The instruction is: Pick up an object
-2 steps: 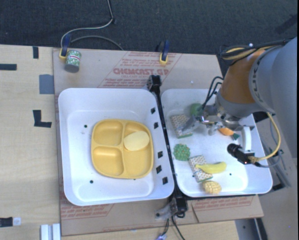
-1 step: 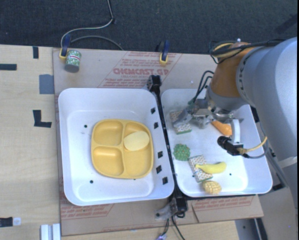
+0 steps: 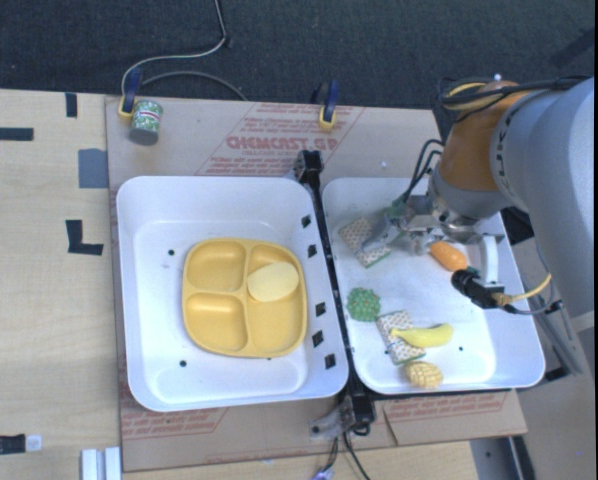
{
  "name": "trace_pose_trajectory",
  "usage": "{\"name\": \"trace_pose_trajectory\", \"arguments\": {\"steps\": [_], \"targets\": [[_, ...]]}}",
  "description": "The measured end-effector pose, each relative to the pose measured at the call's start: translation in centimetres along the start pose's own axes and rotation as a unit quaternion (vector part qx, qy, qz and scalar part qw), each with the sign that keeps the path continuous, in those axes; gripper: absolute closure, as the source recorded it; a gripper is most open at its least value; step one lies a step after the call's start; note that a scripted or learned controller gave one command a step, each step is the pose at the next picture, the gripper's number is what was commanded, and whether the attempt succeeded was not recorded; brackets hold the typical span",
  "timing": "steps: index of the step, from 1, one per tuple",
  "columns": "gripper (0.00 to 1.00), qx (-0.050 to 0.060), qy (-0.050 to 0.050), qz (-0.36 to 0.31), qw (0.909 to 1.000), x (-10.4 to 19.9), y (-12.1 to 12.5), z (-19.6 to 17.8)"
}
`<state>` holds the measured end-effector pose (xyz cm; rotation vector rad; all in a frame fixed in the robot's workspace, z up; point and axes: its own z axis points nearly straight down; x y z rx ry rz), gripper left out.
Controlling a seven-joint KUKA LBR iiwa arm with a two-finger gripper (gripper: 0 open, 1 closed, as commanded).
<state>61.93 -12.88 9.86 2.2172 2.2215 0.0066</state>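
Overhead, the gripper point(image 3: 391, 230) sits low in the right bin point(image 3: 519, 368), upper part; whether it is released or clenched cannot be told. A checkered packet point(image 3: 362, 241) lies touching it. Orange piece point(image 3: 447, 256) just right. Lower down: green broccoli point(image 3: 363, 304), banana point(image 3: 425, 336), corn point(image 3: 423, 374). Left bin point(image 3: 139, 268) holds a yellow divided plate point(image 3: 243, 298).

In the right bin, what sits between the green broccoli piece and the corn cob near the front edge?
In the camera view, a patterned block and a banana lie between the broccoli and the corn cob.
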Motion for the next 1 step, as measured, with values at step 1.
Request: {"name": "trace_pose_trajectory", "arguments": {"steps": [1], "targets": [[0.00,-0.001,0.000,-0.001,1.0000,1.25,3.84,0.82]]}}
